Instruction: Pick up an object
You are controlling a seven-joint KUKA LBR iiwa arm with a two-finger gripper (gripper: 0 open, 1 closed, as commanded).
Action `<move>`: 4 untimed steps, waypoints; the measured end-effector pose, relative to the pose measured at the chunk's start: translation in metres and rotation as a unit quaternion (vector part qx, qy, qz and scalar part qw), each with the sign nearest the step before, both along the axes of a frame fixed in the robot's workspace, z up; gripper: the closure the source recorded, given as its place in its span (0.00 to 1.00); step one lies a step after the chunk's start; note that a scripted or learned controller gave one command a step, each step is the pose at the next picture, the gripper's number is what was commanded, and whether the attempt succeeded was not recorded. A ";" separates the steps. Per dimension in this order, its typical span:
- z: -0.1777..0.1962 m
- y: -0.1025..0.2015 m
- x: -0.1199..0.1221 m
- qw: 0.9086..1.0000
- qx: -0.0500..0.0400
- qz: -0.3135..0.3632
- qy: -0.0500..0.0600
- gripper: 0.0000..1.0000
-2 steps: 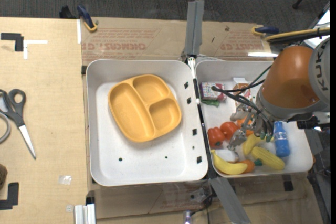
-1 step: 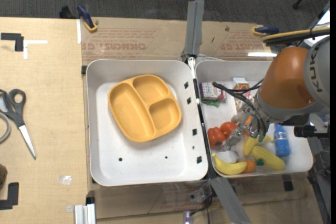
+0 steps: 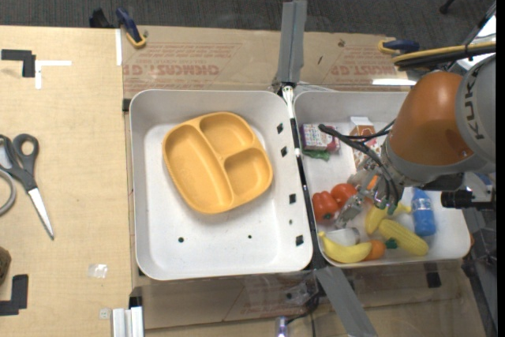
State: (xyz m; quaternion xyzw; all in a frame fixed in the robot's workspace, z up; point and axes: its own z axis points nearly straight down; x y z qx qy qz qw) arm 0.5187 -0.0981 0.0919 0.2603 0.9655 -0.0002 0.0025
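Camera view: the grey arm with the orange band (image 3: 430, 122) is reaching in from the right and hanging over the right bin (image 3: 450, 250). The pincer (image 3: 369, 197) is sitting low among the objects; whether it is apart or together cannot be told, since wrist and cables are hiding it.

The right bin is holding a cluster of toy food. A red tomato-like piece (image 3: 327, 203) is lying just left of the pincer. A banana (image 3: 346, 249) is lying along the near wall, an ear of corn (image 3: 403, 237) is lying to its right, and a small blue bottle (image 3: 424, 215) is lying beside the corn. A printed packet (image 3: 316, 137) is resting near the far left corner.

The left bin (image 3: 150, 241) is carrying a yellow divided plate (image 3: 218, 161), lying flat.

A pair of scissors (image 3: 28, 179) is lying on the tabletop (image 3: 63, 114), well apart from both bins.
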 end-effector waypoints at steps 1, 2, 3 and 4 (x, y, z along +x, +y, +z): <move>-0.001 0.001 0.005 1.000 0.001 -0.014 0.002 0.00; -0.001 0.005 0.018 0.999 0.000 -0.041 0.002 0.00; 0.007 0.004 0.019 0.999 0.000 -0.040 0.002 1.00; 0.099 0.069 0.051 0.998 0.000 -0.067 0.003 1.00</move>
